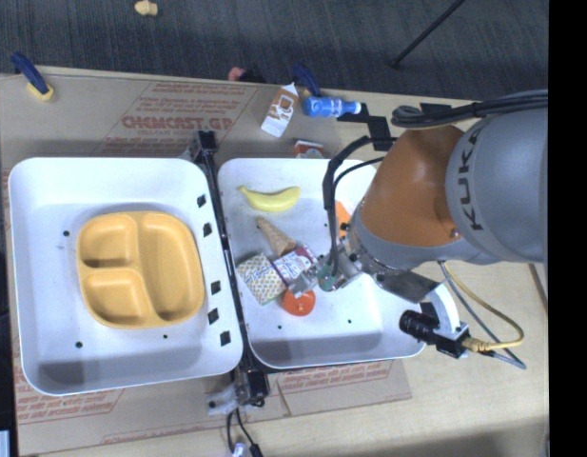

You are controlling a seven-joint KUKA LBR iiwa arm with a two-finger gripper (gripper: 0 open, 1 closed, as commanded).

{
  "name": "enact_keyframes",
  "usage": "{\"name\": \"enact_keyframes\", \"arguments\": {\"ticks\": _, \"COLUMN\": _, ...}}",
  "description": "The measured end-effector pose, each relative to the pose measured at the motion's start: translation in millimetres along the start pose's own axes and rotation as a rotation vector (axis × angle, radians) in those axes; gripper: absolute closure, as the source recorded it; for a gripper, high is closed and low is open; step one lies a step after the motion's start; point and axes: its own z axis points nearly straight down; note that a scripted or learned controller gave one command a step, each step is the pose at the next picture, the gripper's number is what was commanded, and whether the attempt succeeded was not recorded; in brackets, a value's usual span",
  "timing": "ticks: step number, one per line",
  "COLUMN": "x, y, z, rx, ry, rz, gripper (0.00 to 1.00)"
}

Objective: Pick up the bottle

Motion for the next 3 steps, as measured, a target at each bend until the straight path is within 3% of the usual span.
{"name": "enact_keyframes", "arguments": {"ticks": 1, "x": 57.0, "y": 28.2, "z": 6.3, "rx": 0.001, "ry": 0.000, "rz": 0.101, "gripper": 1.00}}
{"name": "enact_keyframes", "arguments": {"ticks": 2, "x": 55.0, "y": 27.4, "z": -69.0, "rx": -0.002, "ry": -0.002, "rz": 0.147, "gripper": 1.00}}
{"name": "enact_keyframes", "arguments": {"ticks": 3, "x": 46.9, "y": 22.3, "z": -50.7, "rx": 0.002, "ry": 0.001, "rz": 0.271, "gripper": 1.00}}
